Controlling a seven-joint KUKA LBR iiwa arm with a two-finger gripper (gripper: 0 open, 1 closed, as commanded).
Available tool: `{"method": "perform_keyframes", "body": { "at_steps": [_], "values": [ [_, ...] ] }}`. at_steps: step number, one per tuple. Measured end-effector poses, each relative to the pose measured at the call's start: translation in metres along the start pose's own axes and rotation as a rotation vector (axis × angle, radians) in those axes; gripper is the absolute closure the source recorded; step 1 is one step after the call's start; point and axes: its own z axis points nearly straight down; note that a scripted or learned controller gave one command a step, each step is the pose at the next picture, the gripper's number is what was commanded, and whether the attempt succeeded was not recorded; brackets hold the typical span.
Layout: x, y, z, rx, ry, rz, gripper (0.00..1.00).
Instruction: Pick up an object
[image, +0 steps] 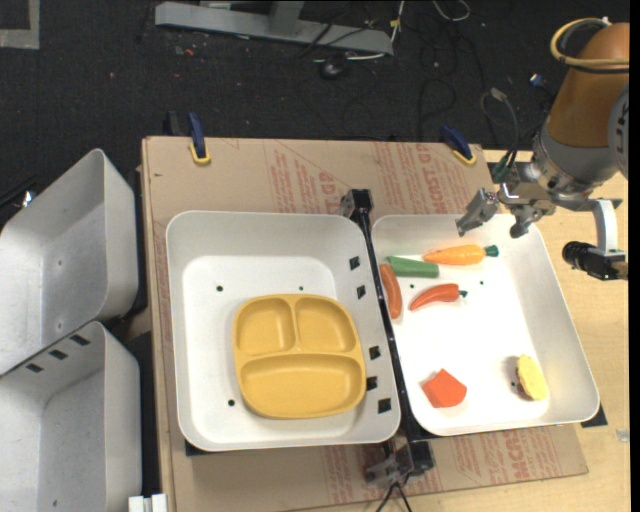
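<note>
Arm (585, 95): grey with an orange band, reaching in at the 2 o'clock corner of the view, above the far rim of the right bin.
Gripper (497, 213): hangs over the right bin's far edge, at about 12 o'clock of that bin. Its two fingers are spread apart with nothing between them; it has hold of nothing.
Right bin (560, 300): shallow, white, holding the small toy foods.
Carrot (458, 255): orange with a green tip, lying crosswise near the far end of the right bin, just below the gripper at its 7 o'clock and apart from the fingers.
Green vegetable (412, 266): a long green piece just at 9 o'clock of the carrot, its end close to or touching the carrot; I cannot tell which.
Red chili pepper (436, 296): lies at 6 o'clock of the carrot, near it but apart.
Sausage (390, 291): reddish, lying lengthwise along the right bin's left wall, at 9 o'clock of the chili.
Orange wedge (444, 389): a blocky orange piece near the bin's front edge, about 6 o'clock in the bin.
Yellow item (530, 378): small, yellow with a dark edge, at 4 o'clock in the bin, well apart from the wedge.
Left bin (195, 300): white, beside the right bin and touching it along the middle divider.
Yellow divided tray (298, 354): three compartments, resting in the middle of the left bin.
</note>
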Motion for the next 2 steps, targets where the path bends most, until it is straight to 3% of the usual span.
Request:
{"method": "perform_keyframes", "body": {
  "at_steps": [2],
  "values": [
    [0.001,-0.009,0.108,0.001,0.000,0.004,0.00]
  ]
}}
